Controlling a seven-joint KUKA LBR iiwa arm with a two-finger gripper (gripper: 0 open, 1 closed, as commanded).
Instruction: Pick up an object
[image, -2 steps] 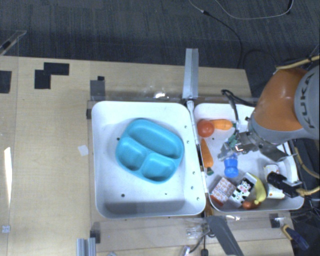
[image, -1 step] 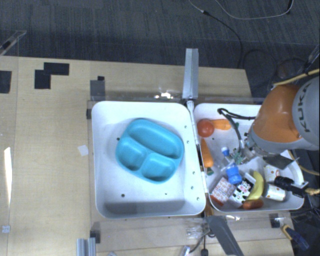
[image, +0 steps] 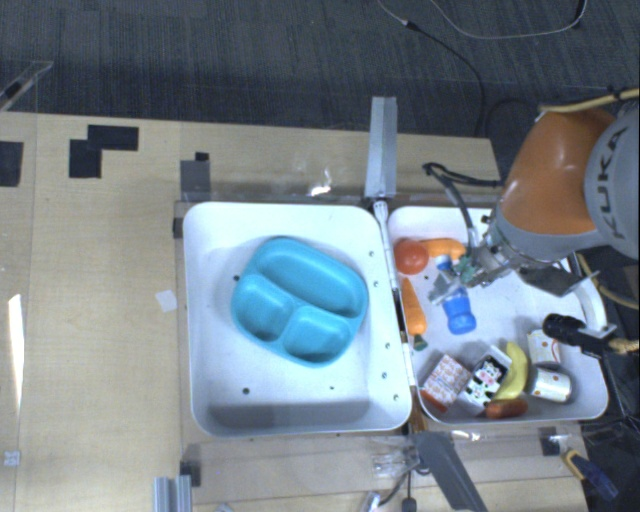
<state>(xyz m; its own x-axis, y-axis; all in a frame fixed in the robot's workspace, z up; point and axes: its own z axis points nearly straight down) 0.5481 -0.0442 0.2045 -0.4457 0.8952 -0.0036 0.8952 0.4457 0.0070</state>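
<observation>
Objects crowd the right bin (image: 592, 398); left bin (image: 215, 300) holds a blue tray (image: 298, 299); hand (image: 462, 280) state unclear.

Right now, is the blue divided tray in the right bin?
No, the blue divided tray lies in the left bin; the right bin holds the small items.

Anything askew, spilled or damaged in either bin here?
Nothing stands out. The blue tray lies flat in the left bin; the right bin holds loose items, jumbled but contained, with the gripper low over a blue bottle.
</observation>
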